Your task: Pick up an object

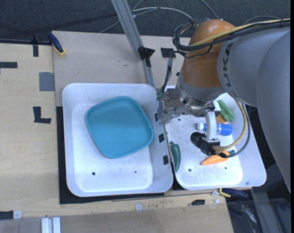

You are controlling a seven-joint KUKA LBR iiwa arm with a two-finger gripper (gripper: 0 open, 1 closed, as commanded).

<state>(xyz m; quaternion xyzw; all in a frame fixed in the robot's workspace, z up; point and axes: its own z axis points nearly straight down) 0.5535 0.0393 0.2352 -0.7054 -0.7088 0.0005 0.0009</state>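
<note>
Likeliest target, judging by nearness: a dark green object (175,154), slim and curved, lying in the right bin (244,181) hard against its left wall, just beside the seam with the left bin (113,181). Farther right in the same bin: an orange carrot-like piece (212,160) near the front, a blue-and-white bottle (220,129) mid-bin, a bright green item (226,111) toward the back. In the left bin, apart from all these: a blue plate (119,126), lying flat, slightly turned.

Tool (162,114): hangs over the seam between the bins, behind the dark green object and apart from it. Wide or narrow: cannot tell from this slant. Nothing made out in its grasp.

Risk one, by judgement: a straight descent from here onto the two bin rims, not onto any object. Risk two: little room on the wall side of the dark green object, hence a likely slip or shove instead of a catch.

Arm (205,57): reaches in from the right, orange band uppermost, wrist bent down over the right bin's back-left corner, grey bulk high above the worktop (21,130).
</note>
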